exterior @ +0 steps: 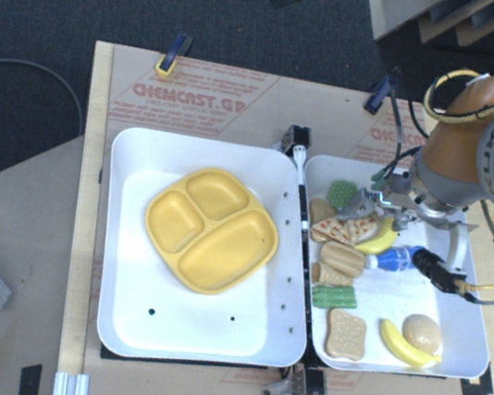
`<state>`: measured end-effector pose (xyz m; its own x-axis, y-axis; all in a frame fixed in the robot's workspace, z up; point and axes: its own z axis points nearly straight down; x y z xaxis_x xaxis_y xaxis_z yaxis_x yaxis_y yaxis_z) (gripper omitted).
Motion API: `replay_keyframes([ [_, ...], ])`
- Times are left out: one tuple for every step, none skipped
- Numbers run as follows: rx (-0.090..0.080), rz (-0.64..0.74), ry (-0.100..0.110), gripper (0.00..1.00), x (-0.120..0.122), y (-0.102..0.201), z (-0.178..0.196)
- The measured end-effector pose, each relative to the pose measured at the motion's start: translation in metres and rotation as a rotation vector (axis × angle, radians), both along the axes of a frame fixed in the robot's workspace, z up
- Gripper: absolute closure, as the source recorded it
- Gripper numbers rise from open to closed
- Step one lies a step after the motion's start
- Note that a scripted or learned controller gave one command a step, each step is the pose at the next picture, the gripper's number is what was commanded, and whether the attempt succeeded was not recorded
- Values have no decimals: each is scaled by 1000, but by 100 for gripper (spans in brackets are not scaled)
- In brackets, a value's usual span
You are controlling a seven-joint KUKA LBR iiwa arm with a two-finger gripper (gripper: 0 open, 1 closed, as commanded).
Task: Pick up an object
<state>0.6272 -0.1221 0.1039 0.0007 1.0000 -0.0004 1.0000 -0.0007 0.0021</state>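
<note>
While the jaws' opening cannot be told, the gripper (384, 208) hangs over the toy food (351, 230).

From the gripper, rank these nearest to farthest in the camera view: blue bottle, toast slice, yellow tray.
Gripper sits over the right bin's upper part.
1. Blue bottle, just below it in the right bin.
2. Toast slice, at that bin's near edge.
3. Yellow tray, across in the left bin.
</note>
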Motion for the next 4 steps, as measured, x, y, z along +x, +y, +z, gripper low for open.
replay_keyframes([
  [-4,2,-14,0,7,-2,-7],
  [-2,0,-31,100,11,-1,7],
  [-1,2,-5,100,4,4,65],
  [-2,2,-6,100,6,4,119],
])
